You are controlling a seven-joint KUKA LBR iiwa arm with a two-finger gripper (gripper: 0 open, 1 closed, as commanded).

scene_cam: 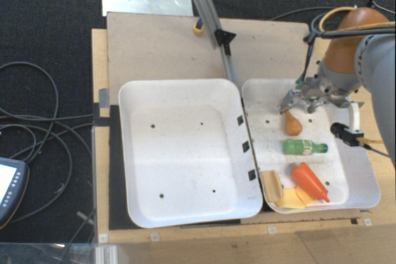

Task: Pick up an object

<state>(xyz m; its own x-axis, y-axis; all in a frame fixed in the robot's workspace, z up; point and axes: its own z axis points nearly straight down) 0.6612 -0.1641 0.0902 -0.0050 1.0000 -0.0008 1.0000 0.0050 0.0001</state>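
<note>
Camera view, looking down on the desk (161, 46): two shallow white bins side by side, and all the action sits in the right bin (359, 179). The arm (362, 49) reaches in from the right and hangs its gripper (296, 102) low over the far part of that bin, poised just above the small orange-brown object (292, 123) — the likely target, since it lies directly below and slightly nearer than the gripper. Whether the gripper is released or clenched, I cannot tell from this slant; nothing is visibly held. The orange-brown object rests on the bin floor, apart from the others, which leaves room to come down around it. Just nearer lies a green bottle (304, 146) on its side, then an orange cone-shaped piece (309, 181), a tan block (271, 185) against the left wall, and a yellow piece (294, 198) at the near edge. The left bin (133, 99) waits alongside. My read: the pick is not yet made.
</note>
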